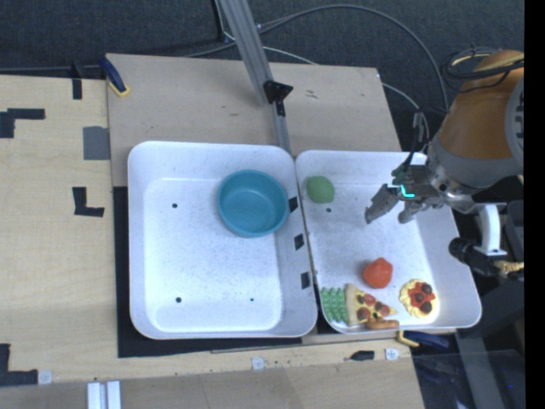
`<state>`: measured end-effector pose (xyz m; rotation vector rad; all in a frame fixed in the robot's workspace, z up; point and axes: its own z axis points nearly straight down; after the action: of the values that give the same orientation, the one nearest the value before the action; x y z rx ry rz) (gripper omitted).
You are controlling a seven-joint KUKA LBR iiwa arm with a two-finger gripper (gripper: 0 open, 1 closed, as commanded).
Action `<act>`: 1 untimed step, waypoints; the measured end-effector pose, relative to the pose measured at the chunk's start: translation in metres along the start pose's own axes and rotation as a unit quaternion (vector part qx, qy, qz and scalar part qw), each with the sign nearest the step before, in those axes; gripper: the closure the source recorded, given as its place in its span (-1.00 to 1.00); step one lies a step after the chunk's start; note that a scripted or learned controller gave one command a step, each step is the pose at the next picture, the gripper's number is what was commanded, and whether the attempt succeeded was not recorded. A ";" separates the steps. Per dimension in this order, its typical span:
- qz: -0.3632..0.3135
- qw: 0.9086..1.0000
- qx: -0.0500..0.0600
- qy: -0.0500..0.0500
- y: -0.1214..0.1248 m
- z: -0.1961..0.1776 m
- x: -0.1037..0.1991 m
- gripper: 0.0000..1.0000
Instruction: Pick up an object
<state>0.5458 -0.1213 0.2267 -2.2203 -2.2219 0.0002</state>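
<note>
Jaws (393, 208) are hanging parted and empty over the right bin (443, 254), as we are observing. Nearest target, we are judging, is the red tomato (378, 272), lying just below them toward the near rim; the green ball (320, 189) is sitting farther left.

Blue bowl (252, 203); green ball (320, 189); red tomato (378, 273); white, dark-speckled bins (204, 309).
</note>
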 end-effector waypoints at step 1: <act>0.000 1.000 0.000 0.000 0.000 0.000 0.000 -1.00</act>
<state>0.5457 -0.1213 0.2266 -2.2203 -2.2219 0.0003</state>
